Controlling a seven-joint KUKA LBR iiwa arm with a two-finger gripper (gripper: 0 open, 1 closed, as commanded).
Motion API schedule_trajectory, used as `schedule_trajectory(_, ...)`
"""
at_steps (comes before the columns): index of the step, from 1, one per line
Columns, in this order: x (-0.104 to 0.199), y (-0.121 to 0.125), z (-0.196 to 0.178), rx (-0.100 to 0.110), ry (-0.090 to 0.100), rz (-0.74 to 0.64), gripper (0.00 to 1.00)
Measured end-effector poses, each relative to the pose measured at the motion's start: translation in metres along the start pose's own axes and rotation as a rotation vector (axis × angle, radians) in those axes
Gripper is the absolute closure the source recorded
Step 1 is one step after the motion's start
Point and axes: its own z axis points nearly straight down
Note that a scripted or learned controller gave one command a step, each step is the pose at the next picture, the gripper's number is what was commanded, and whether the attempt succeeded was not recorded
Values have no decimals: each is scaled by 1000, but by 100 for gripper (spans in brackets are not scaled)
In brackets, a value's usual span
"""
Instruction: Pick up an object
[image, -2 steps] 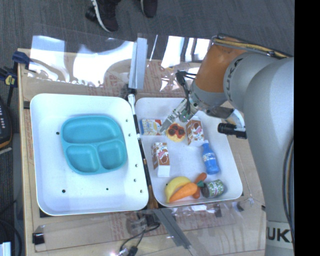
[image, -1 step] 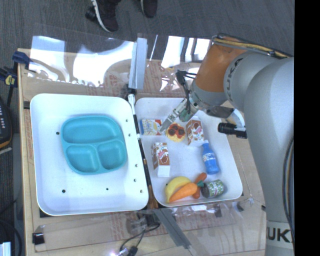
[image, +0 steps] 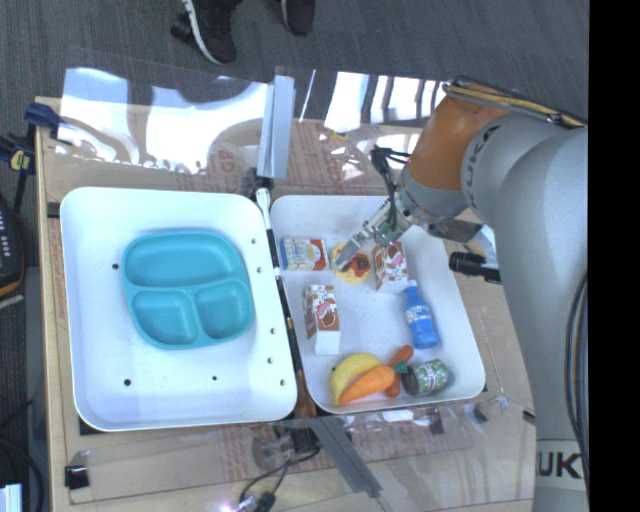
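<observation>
The gripper (image: 362, 246) hangs low in the right bin (image: 455, 300), its fingers down among the far row of packages; whether they are spread, closed or gripping anything cannot be told from this angle. Their tips sit right at a small orange-and-red packet (image: 354, 267), with a red-and-white carton (image: 392, 266) just beside it and another carton (image: 304, 253) to the left. Nearer the camera lie a third carton (image: 322, 316), a blue bottle (image: 420, 320), a banana (image: 352, 372), a carrot (image: 372, 384) and a green can (image: 430, 377), all resting on the bin floor. The left bin (image: 85, 300) carries a blue divided tray (image: 188, 288). The grey arm (image: 500, 170) reaches in from the right across the tabletop (image: 150, 150). The pick looks to be at the approach-or-grasp stage: nothing is visibly lifted, and closing on an item and raising it clear appear to remain.
</observation>
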Motion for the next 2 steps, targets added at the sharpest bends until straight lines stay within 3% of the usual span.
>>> schedule_trajectory(1, 1, 3, -11, -4, -3, -7, 100)
schedule_trajectory(2, 1, 3, -11, -4, -3, -8, 0)
